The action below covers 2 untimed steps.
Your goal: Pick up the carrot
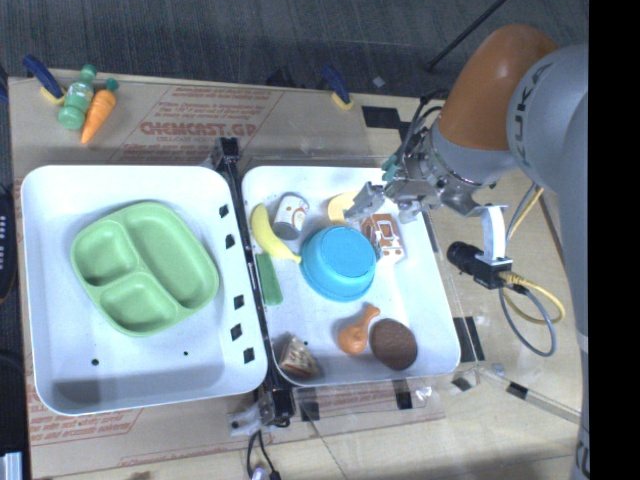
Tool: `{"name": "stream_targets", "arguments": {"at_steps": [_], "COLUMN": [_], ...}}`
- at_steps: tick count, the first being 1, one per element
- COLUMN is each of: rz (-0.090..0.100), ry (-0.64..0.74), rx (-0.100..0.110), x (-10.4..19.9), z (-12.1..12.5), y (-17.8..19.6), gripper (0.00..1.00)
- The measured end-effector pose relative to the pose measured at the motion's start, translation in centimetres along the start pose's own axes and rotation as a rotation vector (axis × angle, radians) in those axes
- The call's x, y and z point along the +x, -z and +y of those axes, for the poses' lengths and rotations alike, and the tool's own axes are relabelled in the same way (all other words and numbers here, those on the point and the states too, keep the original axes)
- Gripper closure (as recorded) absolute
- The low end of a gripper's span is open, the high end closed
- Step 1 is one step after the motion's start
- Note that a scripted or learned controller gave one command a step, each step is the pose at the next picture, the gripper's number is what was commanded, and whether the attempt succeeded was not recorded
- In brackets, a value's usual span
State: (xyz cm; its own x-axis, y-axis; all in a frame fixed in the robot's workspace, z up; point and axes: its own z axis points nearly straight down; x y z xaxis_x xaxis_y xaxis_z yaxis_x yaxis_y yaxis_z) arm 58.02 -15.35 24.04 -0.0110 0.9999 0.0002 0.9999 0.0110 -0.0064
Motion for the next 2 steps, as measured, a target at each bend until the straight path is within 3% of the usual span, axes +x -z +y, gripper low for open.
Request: {"name": "stream_targets", "arguments": {"at_steps": [1, 2], "rz": [0.0, 0.001], "ry": [0.009, 0.166], "rx": [0.007, -0.008], "x": [-1.7, -0.6], "z": [-8.8, -10.0], "y": [-5.4, -14.5], "gripper": [0.0, 0.0]}}
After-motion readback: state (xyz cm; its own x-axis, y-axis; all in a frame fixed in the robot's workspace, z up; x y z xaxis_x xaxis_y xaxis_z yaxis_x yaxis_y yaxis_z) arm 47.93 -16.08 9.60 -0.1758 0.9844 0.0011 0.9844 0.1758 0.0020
